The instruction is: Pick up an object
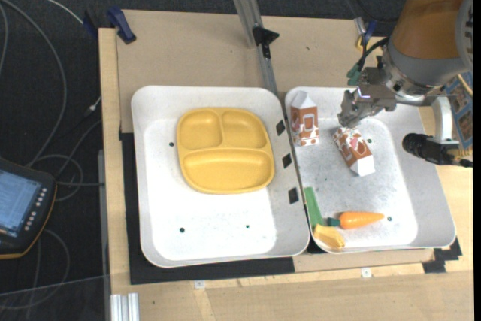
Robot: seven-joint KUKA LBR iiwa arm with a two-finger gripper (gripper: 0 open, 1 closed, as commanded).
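Two bins are set side by side on the bench (113,162). In the left bin (150,237), a divided plate (224,149) is placed toward the upper centre. In the right bin (421,229), one carton (304,118) is found at the upper left, with a second carton (354,149) just to its right, directly below the gripper (355,110). A toy carrot (359,219) is laid along the lower edge, and a small scoop (328,235) rests at the lower left corner.

Print on the two cartons (304,119) seems too small to read.
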